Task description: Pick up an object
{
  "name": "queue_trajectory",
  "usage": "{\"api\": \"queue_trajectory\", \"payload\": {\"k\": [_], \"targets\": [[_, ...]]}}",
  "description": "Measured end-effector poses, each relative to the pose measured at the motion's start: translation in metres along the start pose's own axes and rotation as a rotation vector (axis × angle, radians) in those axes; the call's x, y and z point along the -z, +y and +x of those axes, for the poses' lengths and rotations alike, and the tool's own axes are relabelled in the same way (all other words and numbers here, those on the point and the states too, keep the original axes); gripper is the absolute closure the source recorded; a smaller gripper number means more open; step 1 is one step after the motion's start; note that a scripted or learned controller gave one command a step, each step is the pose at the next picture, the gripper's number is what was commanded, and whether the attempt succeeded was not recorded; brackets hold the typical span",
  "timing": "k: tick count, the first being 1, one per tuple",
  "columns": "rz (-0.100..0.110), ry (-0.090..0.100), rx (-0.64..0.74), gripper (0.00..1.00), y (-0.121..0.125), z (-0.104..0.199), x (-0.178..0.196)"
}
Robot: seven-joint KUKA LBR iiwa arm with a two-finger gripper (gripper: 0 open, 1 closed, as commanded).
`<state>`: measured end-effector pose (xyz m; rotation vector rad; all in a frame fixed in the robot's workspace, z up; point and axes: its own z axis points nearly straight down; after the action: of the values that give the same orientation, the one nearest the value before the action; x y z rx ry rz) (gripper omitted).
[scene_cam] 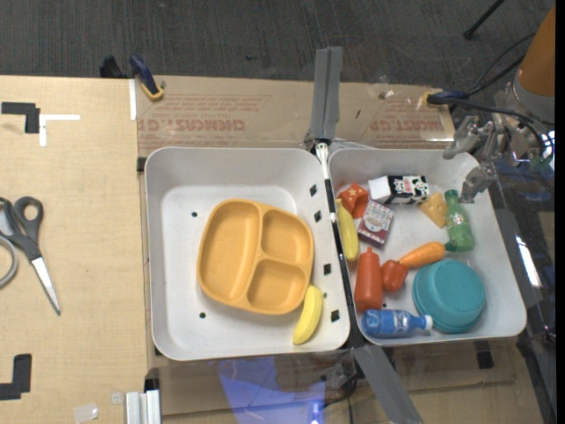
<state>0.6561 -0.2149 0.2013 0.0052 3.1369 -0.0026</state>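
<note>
The gripper (481,162) hangs over the right bin's (512,325) far corner, near the green bottle (457,226). Its grip can't be made out.

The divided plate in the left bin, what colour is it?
Orange-yellow all over, plain. The divided plate shows best in the camera view.

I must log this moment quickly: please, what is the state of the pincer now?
Pincer: cannot be told whether open or closed; it sits above the right bin's far right corner.

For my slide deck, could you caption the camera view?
KUKA gripper poised over the right bin of toy groceries, near a green bottle; the left bin holds an orange divided plate and banana.
</note>
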Motion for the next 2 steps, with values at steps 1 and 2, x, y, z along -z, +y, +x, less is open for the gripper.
{"api": "queue_trajectory", "payload": {"k": [1,2], "targets": [[0.000,-0.002,-0.123,0.00,-0.003,-0.002,-0.107],[0.000,0.000,-0.263,0.00,0.016,0.004,-0.108]]}}
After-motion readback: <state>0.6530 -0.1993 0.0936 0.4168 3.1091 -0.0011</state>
